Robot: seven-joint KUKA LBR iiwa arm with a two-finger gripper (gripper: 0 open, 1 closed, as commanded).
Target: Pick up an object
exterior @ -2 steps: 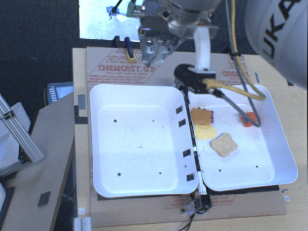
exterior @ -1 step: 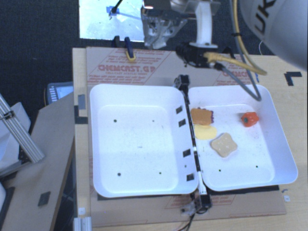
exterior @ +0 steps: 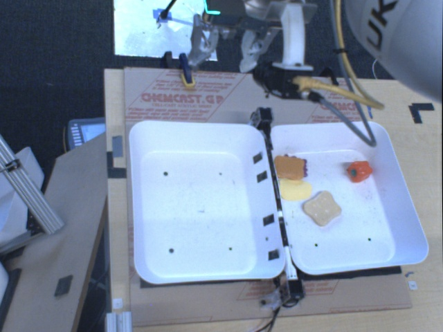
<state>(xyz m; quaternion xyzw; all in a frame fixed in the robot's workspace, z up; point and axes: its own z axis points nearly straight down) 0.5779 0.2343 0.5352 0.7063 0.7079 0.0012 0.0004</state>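
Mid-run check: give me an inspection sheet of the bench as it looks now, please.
Surface: bench with left bin and right bin side by side.
Job's things: in the right bin, orange-brown block, yellow flat piece, toast-shaped piece, red-orange piece.
Clutter: nothing seen.
Grippers: gripper above the bench's far edge, fingers apart, nothing between them.
Cables: yellow and grey cables over the right bin's far edge.
Surroundings: dark floor.

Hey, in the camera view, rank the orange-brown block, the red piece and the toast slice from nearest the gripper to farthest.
Gripper hangs above the bins' far edge.
1. Orange-brown block, right bin, by the divider.
2. Red piece, right bin, far right.
3. Toast slice, right bin, toward the near side.
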